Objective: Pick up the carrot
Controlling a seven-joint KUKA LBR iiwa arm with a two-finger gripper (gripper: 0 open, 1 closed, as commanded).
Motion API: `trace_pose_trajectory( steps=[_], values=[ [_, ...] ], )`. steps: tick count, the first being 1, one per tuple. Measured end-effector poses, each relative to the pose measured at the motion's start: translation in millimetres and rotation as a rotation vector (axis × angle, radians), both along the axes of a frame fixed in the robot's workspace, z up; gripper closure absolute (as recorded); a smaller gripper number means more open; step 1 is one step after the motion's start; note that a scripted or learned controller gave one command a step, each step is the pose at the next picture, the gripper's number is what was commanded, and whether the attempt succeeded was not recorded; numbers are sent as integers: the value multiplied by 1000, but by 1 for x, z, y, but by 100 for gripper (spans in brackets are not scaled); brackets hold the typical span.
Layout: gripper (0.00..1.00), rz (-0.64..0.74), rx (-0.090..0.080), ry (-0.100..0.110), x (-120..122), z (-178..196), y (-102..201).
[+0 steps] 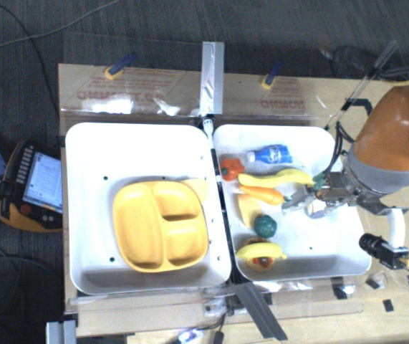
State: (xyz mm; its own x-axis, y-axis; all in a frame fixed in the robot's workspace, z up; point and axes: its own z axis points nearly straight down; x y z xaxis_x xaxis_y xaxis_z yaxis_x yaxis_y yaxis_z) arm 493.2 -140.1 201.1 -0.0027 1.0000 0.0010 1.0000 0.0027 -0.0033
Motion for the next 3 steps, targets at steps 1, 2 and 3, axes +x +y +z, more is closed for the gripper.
trace_pose_trajectory(
  steps=[1, 2, 3],
  values=[
    [0, 5, -2, -22, 60, -107, 33],
    [0, -38, -4, -14, 114, -111, 40],
    [0, -39, -4, -14, 113, -111, 40]
  ],
)
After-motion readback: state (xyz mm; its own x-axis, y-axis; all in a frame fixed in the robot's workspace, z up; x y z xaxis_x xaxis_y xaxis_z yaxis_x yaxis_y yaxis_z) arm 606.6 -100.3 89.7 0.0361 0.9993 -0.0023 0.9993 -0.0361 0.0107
